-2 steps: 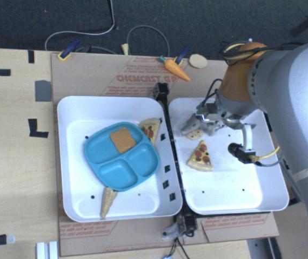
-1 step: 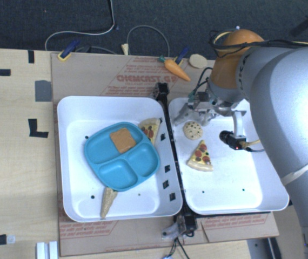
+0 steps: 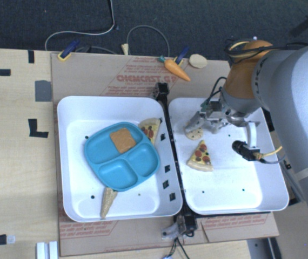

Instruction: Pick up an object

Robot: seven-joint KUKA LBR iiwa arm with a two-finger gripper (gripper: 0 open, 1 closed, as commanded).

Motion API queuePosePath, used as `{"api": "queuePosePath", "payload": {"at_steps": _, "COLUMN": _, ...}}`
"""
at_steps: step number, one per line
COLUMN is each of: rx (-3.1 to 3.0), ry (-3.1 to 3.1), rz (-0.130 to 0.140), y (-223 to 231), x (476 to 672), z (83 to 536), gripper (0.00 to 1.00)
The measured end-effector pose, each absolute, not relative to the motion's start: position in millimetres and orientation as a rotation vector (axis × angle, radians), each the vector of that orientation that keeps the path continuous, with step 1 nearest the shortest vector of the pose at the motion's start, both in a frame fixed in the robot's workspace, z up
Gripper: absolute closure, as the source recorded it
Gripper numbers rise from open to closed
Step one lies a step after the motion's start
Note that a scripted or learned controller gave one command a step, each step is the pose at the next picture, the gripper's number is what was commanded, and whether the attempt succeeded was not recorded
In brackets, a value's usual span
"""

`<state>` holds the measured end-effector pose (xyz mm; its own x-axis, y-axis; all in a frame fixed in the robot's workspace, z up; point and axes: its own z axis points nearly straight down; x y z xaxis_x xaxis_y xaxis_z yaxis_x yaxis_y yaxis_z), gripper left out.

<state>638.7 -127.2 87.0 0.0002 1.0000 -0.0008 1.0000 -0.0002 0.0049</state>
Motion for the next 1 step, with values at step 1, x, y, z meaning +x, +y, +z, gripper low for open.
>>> {"api": "queuePosePath", "payload": {"at_steps": 1, "rx": 2.217, "ry": 2.217, "rz": 0.004, "y": -98.2, "x": 565.0, "z": 87.4, "gripper": 0.00}}
